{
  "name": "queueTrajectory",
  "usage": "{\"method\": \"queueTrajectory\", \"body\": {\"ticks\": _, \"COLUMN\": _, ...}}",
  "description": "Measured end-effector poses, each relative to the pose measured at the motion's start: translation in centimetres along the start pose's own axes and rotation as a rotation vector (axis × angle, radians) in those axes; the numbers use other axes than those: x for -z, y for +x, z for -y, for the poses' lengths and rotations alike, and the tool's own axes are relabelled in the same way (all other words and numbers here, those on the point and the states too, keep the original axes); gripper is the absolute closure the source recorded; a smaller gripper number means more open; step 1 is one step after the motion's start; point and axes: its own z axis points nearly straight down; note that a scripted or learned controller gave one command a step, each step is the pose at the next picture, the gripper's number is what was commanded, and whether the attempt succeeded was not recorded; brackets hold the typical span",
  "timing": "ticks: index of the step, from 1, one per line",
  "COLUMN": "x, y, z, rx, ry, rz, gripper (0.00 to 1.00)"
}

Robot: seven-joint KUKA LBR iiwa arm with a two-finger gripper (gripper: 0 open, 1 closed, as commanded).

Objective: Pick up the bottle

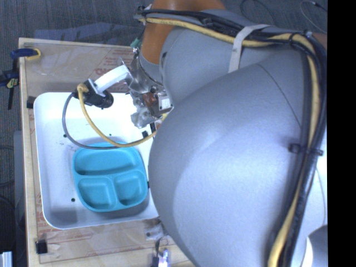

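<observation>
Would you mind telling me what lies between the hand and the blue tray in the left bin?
In the camera view, a yellow cable loops across the white bin floor between the hand and the blue tray; otherwise that stretch is bare.

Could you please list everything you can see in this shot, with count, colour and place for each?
bin: one in sight, white, left half of the bench, its right part hidden behind the arm.
tray: one, light blue, three compartments, lying in the bin's near part.
bench: one, pale wood, under the bin.
clamp: one, blue with a yellow tip, at the bench's far left corner.
floor: dark grey carpet beyond the bench.
cable: one, yellow, looping from the gripper over the bin.
arm: one, grey with an orange band, covering the right side.
gripper: one, metal, above the bin's far part; no bottle can be made out.
</observation>
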Motion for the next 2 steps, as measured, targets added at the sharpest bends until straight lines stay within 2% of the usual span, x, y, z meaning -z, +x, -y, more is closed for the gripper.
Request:
{"method": "queueTrajectory", "body": {"ticks": 1, "x": 7.8, "y": -2.3, "z": 0.1, "rx": 0.097, "ry": 0.000, "rz": 0.000, "gripper": 1.00}}
{"method": "queueTrajectory", "body": {"ticks": 2, "x": 8.3, "y": -4.8, "z": 2.5, "rx": 0.565, "ry": 0.002, "rz": 0.004, "gripper": 1.00}}
